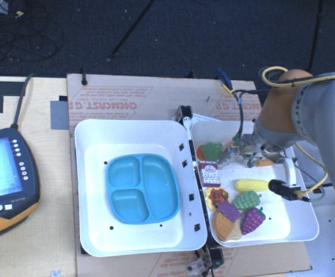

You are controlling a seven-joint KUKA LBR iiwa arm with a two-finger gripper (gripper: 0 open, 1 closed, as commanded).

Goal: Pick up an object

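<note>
Two white bins sit side by side. The left bin (pixel 89 154) holds a blue divided plate (pixel 141 188) at its centre. The right bin (pixel 302 227) holds toy food: corn (pixel 251 184) at mid-bin, green grapes (pixel 247 200), purple grapes (pixel 253 220) toward the front edge. The gripper (pixel 249 153) hangs over the back half; whether its jaws are spread or closed cannot be told.

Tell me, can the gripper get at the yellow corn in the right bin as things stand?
Probably yes. The yellow corn lies bare on the right bin floor just below the gripper, nothing on top; the green grapes crowd its lower side.
</note>
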